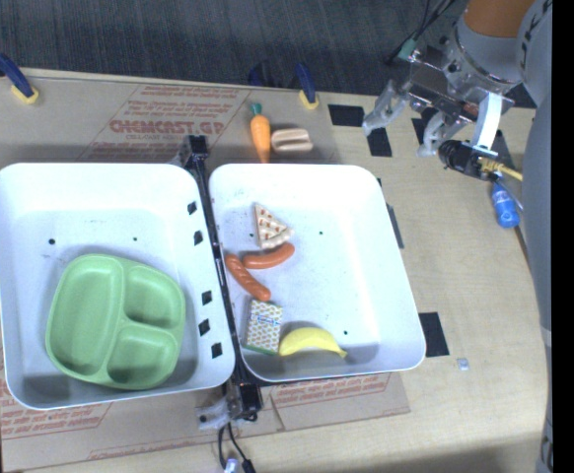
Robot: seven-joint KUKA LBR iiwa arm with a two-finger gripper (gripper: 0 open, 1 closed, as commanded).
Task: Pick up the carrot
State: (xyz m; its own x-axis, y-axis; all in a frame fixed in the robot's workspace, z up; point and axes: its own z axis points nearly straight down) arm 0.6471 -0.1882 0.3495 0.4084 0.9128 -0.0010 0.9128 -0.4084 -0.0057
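A: Locating the carrot (pixel 259 134): where is it?

B: It lies on the cardboard sheet (pixel 159 116) behind the two bins, outside both of them, just past the rear rim of the right bin (pixel 391 264). Its green top points away from the bins and its orange tip points toward them. A small hot dog bun (pixel 291 142) lies just beside it on the right.

A: Where is the hand (pixel 405 116), and what is its state?

B: The hand is at the upper right, over the tabletop (pixel 465 264), well apart from the carrot and outside the bins. Two pale fingers (pixel 381 111) hang spread, with open space between them. Nothing is between them.

A: What is in the right bin?

B: A wedge of sandwich (pixel 270 225) sits near the centre. Two sausages (pixel 267 257) lie below it, one (pixel 250 278) angled toward the left wall. A small patterned box (pixel 262 325) rests near the front, with a banana (pixel 312 343) touching its right side.

A: And the left bin (pixel 31 205)?

B: It holds a green divided plate (pixel 117 318) in the front half.

A: Anything else on the tabletop?

B: A blue clamp (pixel 16 77) grips the far left corner of the cardboard. Black tape patches (pixel 346 115) are stuck near the hand.
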